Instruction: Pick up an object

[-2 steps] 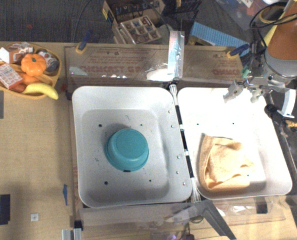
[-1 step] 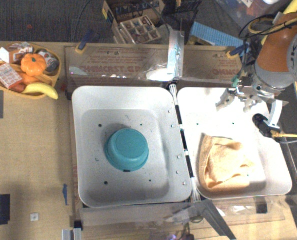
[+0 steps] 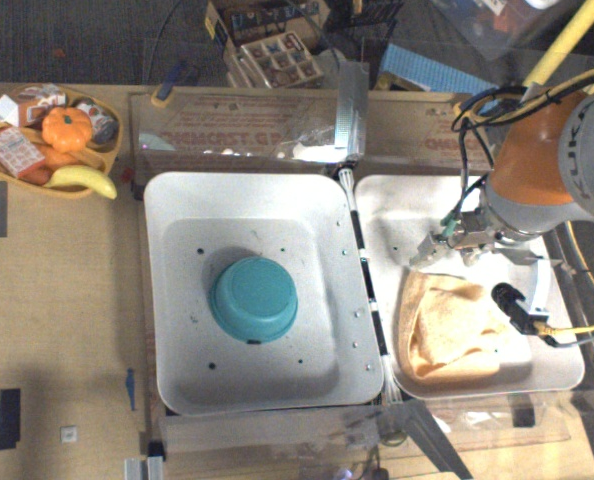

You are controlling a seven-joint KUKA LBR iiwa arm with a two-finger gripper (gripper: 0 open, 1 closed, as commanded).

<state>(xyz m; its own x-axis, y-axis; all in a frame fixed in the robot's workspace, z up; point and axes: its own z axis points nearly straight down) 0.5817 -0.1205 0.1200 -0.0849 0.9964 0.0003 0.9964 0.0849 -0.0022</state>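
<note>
A teal bowl (image 3: 255, 298) lies upside down in the middle of the left bin (image 3: 177, 208). A tan-orange cloth (image 3: 452, 328) lies crumpled in the near half of the right bin (image 3: 397, 198). My gripper (image 3: 445, 243) hangs low over the right bin, just beyond the cloth's far edge and slightly left of its middle. The grey arm with its orange band (image 3: 537, 163) reaches in from the right above it. A black fitting (image 3: 512, 306) with a yellow cable sits over the cloth's right side. I see nothing held by the gripper.
A shallow basket (image 3: 47, 143) with toy food, an orange pumpkin and a banana stands on the bench at the far left. A cardboard wall (image 3: 237, 128) runs behind both bins. Cables and boxes clutter the floor beyond.
</note>
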